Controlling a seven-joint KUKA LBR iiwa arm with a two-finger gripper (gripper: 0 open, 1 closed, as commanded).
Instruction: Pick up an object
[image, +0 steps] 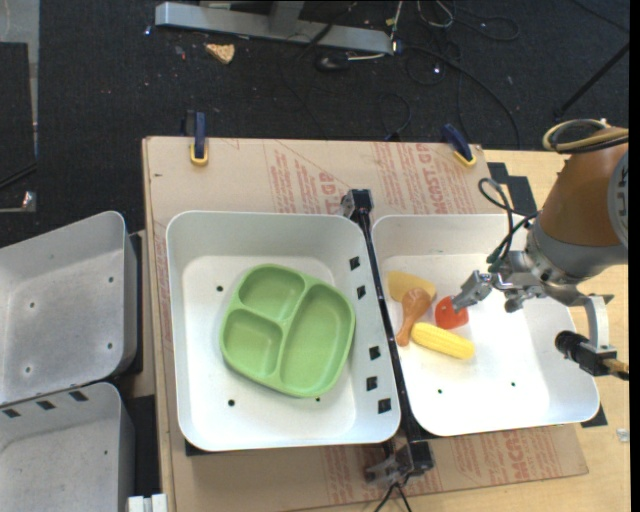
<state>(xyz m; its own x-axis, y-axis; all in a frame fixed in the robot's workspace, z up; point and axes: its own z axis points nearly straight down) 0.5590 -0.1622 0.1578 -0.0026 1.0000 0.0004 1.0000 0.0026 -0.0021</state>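
Yellow corn cob (443, 342) lies nearest the desk's front edge in the right bin (520, 400), long axis slanting left-right. Just behind it, a red tomato-like piece (451, 314), touching or under the claw (470, 295) tip (spread: cannot tell). Orange drumstick-shaped toy (412, 307) left. Green divided plate (288, 330) in left bin (200, 400).

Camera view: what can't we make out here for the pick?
- Gripper: too small and blurred to tell open or shut, or whether it touches the red object.
- Red object: partly covered by the gripper; identity unclear.
- Orange object: lower end tucked against the yellow object; shape unclear.
- Arm: cut off by the right edge.
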